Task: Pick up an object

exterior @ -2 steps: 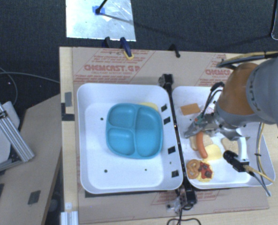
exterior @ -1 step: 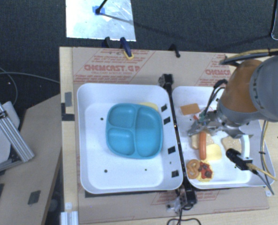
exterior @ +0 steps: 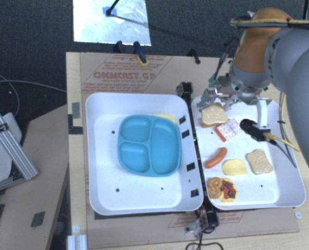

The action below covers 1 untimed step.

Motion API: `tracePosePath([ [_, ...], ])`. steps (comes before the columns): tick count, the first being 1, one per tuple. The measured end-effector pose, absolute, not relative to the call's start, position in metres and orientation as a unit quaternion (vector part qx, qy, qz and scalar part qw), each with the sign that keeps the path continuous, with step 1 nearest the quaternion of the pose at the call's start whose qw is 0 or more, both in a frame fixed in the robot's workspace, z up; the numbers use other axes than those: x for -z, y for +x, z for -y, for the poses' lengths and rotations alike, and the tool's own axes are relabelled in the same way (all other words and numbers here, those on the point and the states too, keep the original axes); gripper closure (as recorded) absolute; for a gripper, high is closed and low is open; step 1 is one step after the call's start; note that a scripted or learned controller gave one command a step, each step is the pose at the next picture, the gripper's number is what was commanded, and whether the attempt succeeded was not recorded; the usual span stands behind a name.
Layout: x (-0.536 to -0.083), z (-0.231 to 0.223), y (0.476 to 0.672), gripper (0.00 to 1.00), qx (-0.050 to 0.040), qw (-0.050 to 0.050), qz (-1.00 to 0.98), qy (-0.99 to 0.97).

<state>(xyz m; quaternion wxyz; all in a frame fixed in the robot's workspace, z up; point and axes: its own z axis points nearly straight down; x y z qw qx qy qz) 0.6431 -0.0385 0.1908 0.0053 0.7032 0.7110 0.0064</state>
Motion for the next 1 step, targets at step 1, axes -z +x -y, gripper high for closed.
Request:
tracePosePath([
  [1,-0.2157,-0.0201,0.6281,1.00,-0.0028,0.000,-0.711,0.703],
])
